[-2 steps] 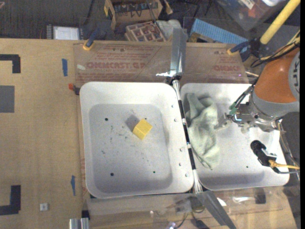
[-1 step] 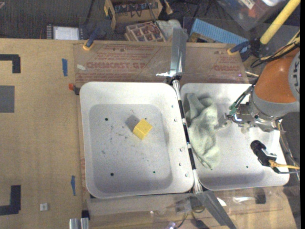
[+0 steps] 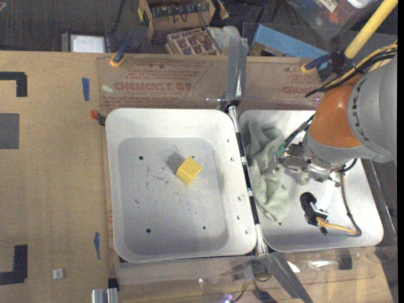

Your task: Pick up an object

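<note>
Progress looks slight — the small yellow foam cube (image 3: pixel 189 170) lies loose mid-floor in the left white bin (image 3: pixel 120 137), unlifted. Over the right white bin (image 3: pixel 372 232) the gripper (image 3: pixel 284 160) hangs against a crumpled pale-green cloth (image 3: pixel 268 175) — a grasp cannot be confirmed.

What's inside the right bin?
A crumpled pale green cloth lies in the right bin, along its left side. The arm hangs over the middle of the bin and covers the floor beneath it.
</note>
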`<control>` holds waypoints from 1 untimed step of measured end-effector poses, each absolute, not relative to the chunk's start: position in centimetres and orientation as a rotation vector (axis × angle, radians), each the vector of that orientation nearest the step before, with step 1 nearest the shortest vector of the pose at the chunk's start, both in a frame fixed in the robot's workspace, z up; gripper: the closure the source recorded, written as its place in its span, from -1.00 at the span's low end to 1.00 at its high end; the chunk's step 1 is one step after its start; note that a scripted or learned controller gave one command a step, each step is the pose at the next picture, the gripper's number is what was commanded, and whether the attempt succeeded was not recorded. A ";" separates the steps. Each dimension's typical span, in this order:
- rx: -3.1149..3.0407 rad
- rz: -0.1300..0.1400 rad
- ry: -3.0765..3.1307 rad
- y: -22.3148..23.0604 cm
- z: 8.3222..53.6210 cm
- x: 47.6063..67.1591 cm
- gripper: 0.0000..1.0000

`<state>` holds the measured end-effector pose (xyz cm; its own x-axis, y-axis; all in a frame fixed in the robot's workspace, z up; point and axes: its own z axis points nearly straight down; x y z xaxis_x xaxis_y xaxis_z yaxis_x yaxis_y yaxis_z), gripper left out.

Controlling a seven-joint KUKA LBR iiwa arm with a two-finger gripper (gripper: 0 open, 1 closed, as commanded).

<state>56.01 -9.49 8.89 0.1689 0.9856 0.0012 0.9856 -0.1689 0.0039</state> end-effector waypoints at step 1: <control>2.627 0.000 1.722 -7.3 18.5 54.6 -1.00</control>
<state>54.64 -7.33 18.47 0.3990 0.9170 -0.0003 0.9170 -0.3990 0.0008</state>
